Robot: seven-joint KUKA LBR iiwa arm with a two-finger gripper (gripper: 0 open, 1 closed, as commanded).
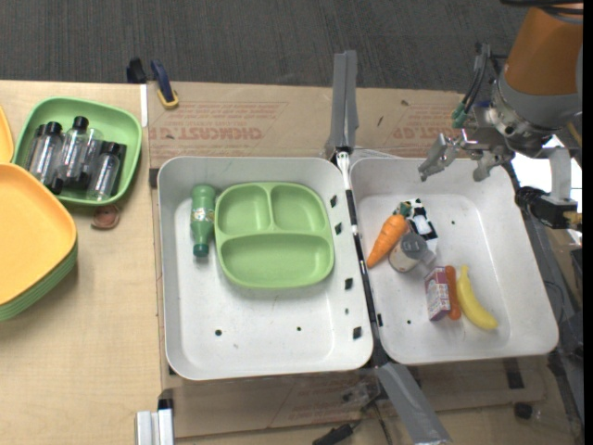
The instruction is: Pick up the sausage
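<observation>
The sausage (443, 295) is a short reddish-brown piece with a pale label. It lies in the right bin (519, 336), between a yellow banana (475, 300) on its right and a grey can (408, 253) up and to its left. My gripper (460, 163) hovers over the bin's far rim, well above and behind the sausage. Its fingers are spread open with nothing between them.
An orange carrot (386, 239) and a small black-and-white item (417, 217) lie in the right bin's middle. The left bin (269, 341) holds a green divided plate (273, 233) and a green bottle (202, 219). A green tray of dark bottles (76, 151) and orange plates (32, 248) sit at far left.
</observation>
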